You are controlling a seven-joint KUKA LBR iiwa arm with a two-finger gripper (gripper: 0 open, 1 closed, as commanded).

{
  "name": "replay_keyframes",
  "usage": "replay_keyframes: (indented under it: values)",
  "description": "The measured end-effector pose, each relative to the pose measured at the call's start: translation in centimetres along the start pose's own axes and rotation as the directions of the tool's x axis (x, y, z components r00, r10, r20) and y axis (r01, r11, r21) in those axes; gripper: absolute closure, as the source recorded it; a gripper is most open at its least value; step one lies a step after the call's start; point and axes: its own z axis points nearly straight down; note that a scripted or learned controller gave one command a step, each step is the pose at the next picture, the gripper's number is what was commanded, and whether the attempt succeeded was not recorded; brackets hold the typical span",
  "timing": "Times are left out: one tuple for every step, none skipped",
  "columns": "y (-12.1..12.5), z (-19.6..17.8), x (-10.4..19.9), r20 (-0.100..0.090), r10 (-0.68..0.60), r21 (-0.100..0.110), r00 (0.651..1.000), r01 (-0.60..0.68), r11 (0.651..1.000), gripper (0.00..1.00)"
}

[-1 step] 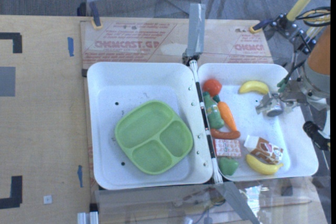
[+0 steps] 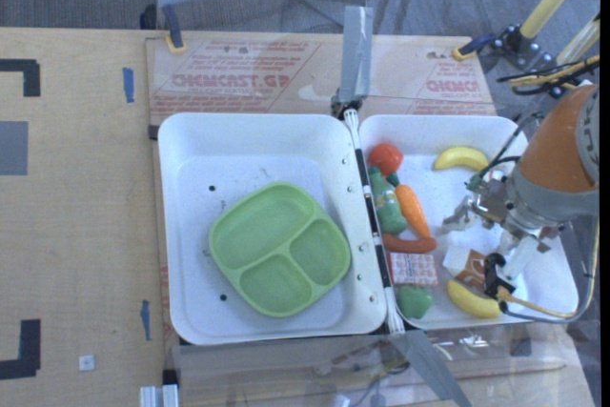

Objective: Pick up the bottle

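Approach is in hand: gripper (image 2: pixel 464 214) hangs over the right bin (image 2: pixel 429 121), apart from the bottle (image 2: pixel 389 214); spread or closed, I cannot tell. Next it must move left.

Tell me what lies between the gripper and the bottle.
In the camera view, an orange carrot lies between the gripper and the green bottle, close beside the bottle.

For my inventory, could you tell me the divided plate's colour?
The plate is light green; camera view shows it best.
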Motion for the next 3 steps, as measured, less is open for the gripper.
replay_keyframes:
  values:
    - [0.1,-1.0,-0.3,0.004,0.004,-0.004,1.0,-0.004,1.0,1.0]
    - [-0.5,-21.0,0.1,0.004,0.02,0.006,1.0,-0.02,1.0,1.0]
    - [-2.4,-33.2,5.9,0.005,0.178,0.005,0.984,-0.178,0.984,1.0]
